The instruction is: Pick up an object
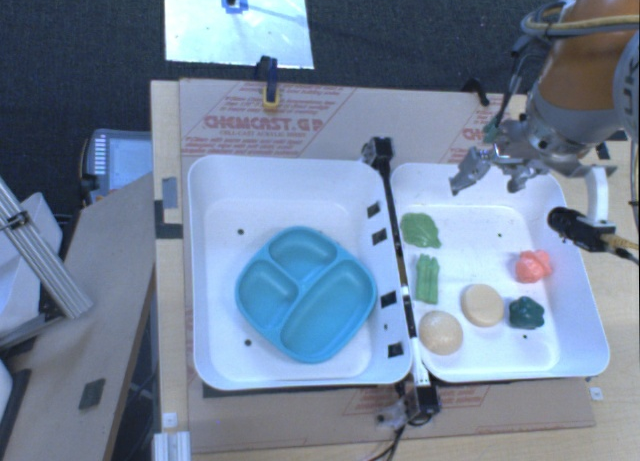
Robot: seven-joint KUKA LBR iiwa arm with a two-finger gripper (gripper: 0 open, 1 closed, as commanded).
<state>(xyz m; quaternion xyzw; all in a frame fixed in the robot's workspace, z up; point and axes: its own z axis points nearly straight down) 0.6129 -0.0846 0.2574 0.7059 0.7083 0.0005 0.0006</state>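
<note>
Nothing picked yet, by the look of it: the claw hangs above the far edge of the right shallow white plastic bin, both metal fingers spread apart with nothing between them. The whole grasp is left to do: choose a piece, come down, clench, lift.

No specific target named, so the candidates, nearest the claw first:
- Leafy green toy vegetable: closest piece, down-left of the claw, near the divider side of the bin.
- Ribbed green toy pod: just below the leafy one, a bit further off.
- Orange-pink toy piece: below and to the right of the claw, towards the bin's right wall.
- Round tan toy disc: well below the claw, mid-bin.
- Dark green knobbly toy: just beside the disc, on its right.
- Pale beige round toy: furthest in that bin, front-left corner area.

All six lie flat on the bin floor, apart from each other.

Furthest off: blue plastic compartment plate in the left shallow white bin, well apart from the claw. Both bins sit on the table.
</note>
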